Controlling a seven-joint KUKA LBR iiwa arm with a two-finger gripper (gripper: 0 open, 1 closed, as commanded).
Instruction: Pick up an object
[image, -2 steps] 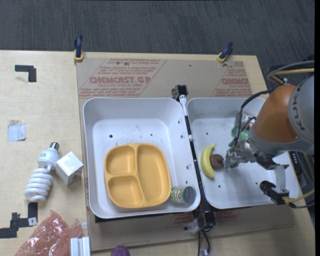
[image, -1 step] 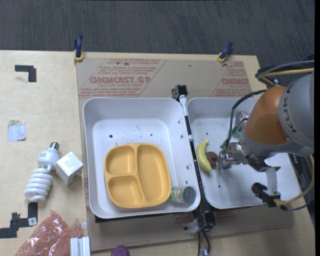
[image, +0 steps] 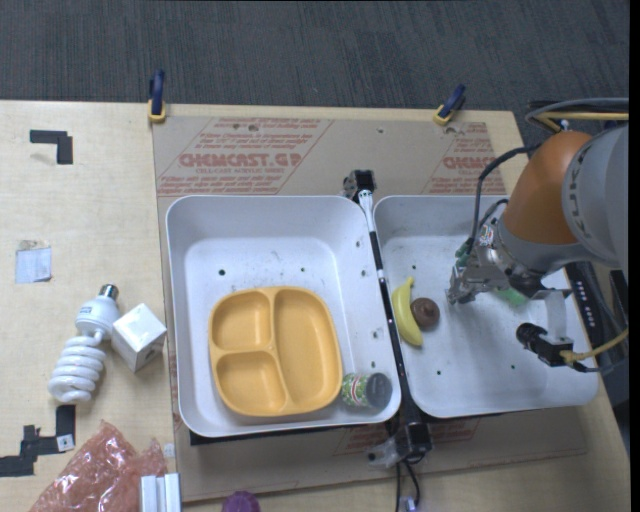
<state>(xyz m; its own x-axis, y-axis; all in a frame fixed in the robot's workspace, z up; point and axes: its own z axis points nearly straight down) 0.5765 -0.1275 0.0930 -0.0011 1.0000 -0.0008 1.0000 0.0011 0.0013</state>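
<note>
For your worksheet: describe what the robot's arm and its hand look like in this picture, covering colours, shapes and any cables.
The arm is thick, rounded and grey, with a glossy orange band above the wrist. Thin black cables loop along its side. The hand is a small metallic grey assembly with a bit of green beside it. A black fitting with a yellowish cable hangs nearby.

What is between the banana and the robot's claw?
A small brown round thing sits right beside the banana; past it, bare white bin floor up to the claw.
</note>
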